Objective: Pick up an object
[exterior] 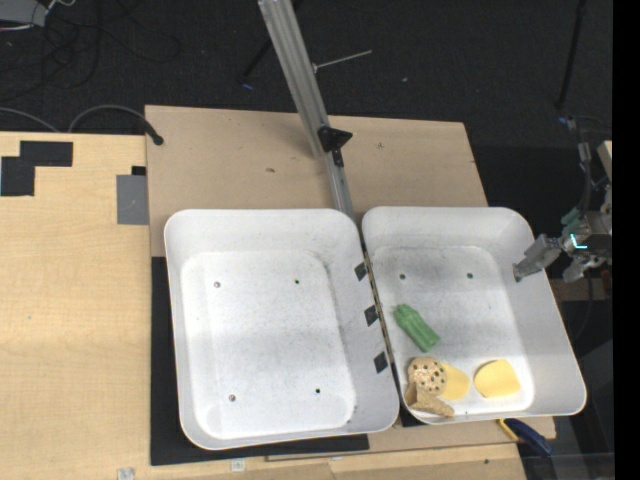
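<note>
Tool (530, 259) is hanging at the right bin's (470, 230) far-right rim, and I'm honestly not seeing whether it's gripping anything. Green piece (416, 326), cookie (428, 375) and yellow bits (496, 378) are sitting bunched near the front edge, likely awaiting a grab.

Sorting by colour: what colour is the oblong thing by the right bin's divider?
Green; the oblong object shows clearly in the camera view.
</note>
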